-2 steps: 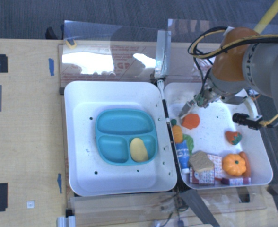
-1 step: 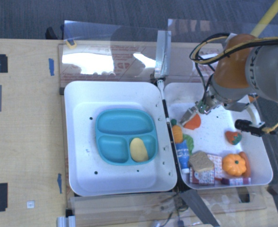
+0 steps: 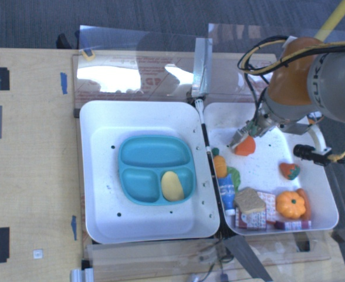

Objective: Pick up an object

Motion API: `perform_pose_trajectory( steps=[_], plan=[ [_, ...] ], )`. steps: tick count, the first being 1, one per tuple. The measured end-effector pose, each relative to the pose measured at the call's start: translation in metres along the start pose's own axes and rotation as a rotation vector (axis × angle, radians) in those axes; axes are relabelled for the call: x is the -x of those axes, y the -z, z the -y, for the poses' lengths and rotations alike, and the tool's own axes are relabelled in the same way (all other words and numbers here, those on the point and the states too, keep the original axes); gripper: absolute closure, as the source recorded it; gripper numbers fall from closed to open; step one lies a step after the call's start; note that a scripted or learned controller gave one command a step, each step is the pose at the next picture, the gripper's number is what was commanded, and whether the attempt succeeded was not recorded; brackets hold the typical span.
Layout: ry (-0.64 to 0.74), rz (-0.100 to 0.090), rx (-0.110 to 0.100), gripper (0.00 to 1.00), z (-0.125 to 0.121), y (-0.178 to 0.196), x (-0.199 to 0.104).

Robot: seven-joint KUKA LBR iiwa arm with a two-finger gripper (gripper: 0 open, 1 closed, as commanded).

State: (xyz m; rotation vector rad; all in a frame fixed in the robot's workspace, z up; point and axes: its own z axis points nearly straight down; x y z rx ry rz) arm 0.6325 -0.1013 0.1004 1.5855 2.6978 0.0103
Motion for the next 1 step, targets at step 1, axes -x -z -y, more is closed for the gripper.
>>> perform_pose_trajectory(
  steps=[1],
  plan=[
    [-0.017,-0.001,0.004,1.00,-0.0603,0.0922,-0.0431]
  ],
)
